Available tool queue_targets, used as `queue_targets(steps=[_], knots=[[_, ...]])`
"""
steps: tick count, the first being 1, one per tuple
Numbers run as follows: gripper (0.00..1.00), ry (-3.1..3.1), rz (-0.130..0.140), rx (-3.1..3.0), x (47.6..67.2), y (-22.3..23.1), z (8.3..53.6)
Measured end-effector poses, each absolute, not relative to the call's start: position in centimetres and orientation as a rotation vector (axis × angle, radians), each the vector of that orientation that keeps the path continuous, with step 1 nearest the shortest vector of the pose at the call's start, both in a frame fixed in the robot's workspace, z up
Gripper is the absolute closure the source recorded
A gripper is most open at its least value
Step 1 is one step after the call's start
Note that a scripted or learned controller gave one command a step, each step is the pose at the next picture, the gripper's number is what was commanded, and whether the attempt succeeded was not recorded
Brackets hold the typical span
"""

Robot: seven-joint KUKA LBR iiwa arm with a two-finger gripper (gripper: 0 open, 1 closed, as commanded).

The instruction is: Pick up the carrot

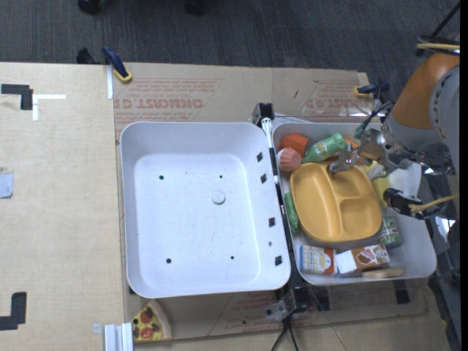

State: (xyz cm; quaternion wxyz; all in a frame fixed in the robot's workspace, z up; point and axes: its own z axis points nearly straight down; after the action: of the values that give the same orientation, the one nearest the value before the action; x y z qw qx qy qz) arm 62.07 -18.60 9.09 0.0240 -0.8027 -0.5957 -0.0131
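End effector low over yellow tray rim in right bin; jaw state unreadable. Carrot (orange, far corner) crowded by green bottle: risk of grabbing the wrong item.

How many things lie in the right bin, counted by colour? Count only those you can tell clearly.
Orange or red: 2, an orange carrot-like piece and a reddish round piece.
Green: 2, a green plastic bottle and a green strip.
Yellow: 1, a yellow divided plastic tray.
Printed cartons: 2.
Total: 7.
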Motion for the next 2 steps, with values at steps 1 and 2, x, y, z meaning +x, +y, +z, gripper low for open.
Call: queue_targets(steps=[1, 2], knots=[[0.0, -1.895, 0.002, -2.516, 58.92, -12.9, 9.36], [1.0, -1.897, 0.017, -2.532, 58.8, -13.87, 10.33]])
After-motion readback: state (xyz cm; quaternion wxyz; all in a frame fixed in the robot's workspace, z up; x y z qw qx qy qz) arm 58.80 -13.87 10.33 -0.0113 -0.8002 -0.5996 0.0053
